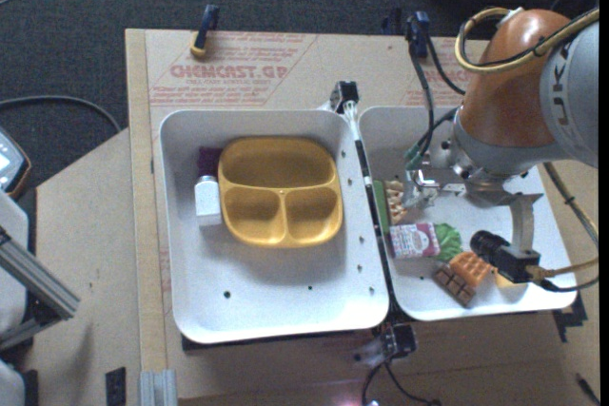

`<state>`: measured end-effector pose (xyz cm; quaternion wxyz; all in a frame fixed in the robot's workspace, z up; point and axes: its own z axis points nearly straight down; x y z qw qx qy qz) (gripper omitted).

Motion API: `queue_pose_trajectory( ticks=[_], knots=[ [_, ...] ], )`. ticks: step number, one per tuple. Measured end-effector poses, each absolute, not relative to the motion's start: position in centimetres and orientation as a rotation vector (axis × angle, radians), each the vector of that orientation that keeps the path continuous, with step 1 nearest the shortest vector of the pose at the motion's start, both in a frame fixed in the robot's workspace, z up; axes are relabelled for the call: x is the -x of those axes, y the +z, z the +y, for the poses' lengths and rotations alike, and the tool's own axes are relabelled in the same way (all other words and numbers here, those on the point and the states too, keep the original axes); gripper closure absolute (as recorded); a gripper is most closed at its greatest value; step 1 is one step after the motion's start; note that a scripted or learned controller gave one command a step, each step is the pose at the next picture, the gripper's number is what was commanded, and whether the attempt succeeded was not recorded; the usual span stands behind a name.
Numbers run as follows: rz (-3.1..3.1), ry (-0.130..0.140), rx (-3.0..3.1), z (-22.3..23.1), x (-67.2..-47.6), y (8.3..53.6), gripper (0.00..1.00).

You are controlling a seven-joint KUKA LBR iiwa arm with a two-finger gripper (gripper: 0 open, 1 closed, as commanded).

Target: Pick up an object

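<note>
Hand [416,195] low in the right white bin [533,295], grip state unclear, nothing visibly lifted; pink carton [414,241] at lower right lies ungrasped.

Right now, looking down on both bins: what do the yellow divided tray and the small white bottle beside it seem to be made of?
The yellow divided tray looks like moulded plastic with a smooth, semi-matte finish: one even colour, rounded compartment walls, soft highlights. The small white bottle is probably plastic too, opaque and dull; it is too small to be sure.
</note>
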<state>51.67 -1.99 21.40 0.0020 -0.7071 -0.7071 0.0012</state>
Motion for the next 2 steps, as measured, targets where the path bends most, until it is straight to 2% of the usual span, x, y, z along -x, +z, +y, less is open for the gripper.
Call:
queue_pose_trajectory(
  ticks=[2],
  knots=[
    [-2.223, -0.001, 2.222, -2.37, -52.42, 21.56, 1.0]
  ],
)
